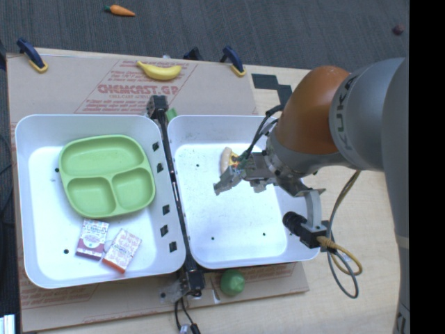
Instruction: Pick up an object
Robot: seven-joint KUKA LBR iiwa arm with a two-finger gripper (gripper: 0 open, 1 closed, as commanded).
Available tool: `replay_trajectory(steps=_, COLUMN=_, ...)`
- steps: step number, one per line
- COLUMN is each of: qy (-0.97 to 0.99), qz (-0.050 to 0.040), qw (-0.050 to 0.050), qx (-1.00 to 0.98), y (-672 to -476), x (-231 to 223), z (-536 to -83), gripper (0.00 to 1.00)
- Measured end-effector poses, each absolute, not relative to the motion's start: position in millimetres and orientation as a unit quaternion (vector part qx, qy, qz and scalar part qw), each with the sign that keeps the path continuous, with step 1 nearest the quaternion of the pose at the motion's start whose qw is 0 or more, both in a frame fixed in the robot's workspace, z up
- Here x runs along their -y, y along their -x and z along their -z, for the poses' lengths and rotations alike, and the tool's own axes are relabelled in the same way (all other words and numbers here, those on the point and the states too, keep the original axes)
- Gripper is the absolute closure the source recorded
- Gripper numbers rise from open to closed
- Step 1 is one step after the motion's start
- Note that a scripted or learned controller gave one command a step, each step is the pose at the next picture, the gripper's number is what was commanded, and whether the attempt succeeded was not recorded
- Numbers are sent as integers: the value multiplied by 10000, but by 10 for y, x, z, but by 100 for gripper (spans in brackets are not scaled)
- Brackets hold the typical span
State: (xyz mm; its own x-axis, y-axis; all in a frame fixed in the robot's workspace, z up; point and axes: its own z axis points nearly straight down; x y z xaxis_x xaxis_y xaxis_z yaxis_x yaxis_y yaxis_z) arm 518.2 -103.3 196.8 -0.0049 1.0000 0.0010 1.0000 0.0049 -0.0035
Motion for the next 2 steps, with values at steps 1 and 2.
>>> replay_trajectory(steps=1, qy=7046, qz=-16, qw=12, qx=7096, y=-5702, x=987, z=-910, gripper=0)
replay_trajectory(steps=2, qy=7046, qz=-14, qw=11, qx=7096, y=-5274, x=1121, z=-914, gripper=0)
